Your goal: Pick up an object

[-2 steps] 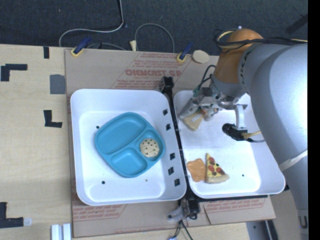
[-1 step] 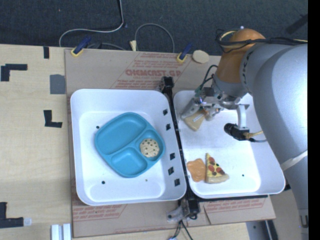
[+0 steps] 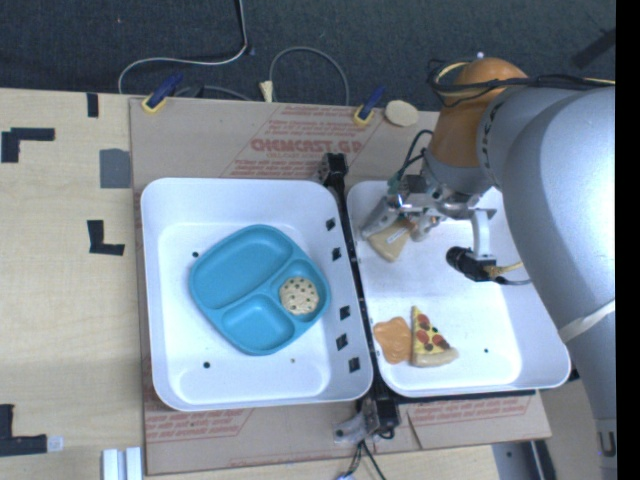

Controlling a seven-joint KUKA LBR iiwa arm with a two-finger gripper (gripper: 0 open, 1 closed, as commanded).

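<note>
In the right white bin (image 3: 520,358), toward its upper left corner, lies a small tan, wedge-shaped piece of toy bread (image 3: 388,242), pale and matte. The metal two-finger gripper (image 3: 402,218) sits directly over it, fingers slightly apart and straddling its top edge.

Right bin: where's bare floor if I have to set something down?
In the right bin, the bare floor lies between the pizza slice and the bin's right wall, below the gripper. The upper left is crowded by the gripper and a tan piece; the lower left holds the pizza slice and an orange piece.
</note>
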